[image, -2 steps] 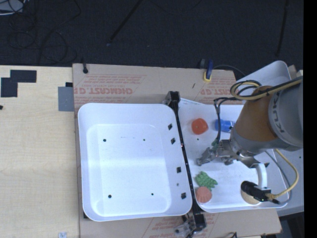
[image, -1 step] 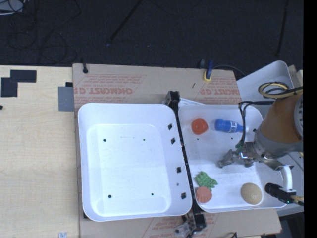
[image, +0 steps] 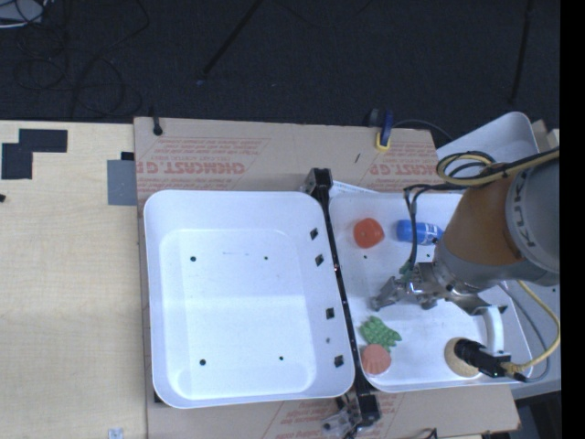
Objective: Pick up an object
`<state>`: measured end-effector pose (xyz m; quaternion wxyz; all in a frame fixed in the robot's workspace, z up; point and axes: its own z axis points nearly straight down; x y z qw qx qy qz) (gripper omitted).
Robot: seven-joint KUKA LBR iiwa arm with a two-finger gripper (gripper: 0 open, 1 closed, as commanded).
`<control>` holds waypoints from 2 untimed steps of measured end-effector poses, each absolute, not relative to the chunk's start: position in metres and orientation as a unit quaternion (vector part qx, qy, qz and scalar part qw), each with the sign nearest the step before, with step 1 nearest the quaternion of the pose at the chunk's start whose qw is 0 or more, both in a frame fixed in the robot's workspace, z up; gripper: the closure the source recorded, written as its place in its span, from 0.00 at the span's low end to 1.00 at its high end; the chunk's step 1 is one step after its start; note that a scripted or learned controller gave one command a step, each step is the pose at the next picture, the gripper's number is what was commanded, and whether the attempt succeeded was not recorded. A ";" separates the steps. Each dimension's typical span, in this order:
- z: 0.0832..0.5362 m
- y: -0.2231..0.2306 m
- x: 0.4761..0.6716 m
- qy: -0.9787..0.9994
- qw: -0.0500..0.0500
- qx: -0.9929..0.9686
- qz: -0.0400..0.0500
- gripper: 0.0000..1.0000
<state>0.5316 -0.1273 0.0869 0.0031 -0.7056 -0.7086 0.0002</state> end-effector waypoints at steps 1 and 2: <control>0.087 -0.153 0.548 -0.707 0.000 -0.707 0.001 0.00; 0.088 -0.193 0.550 -0.706 0.000 -0.708 0.001 0.00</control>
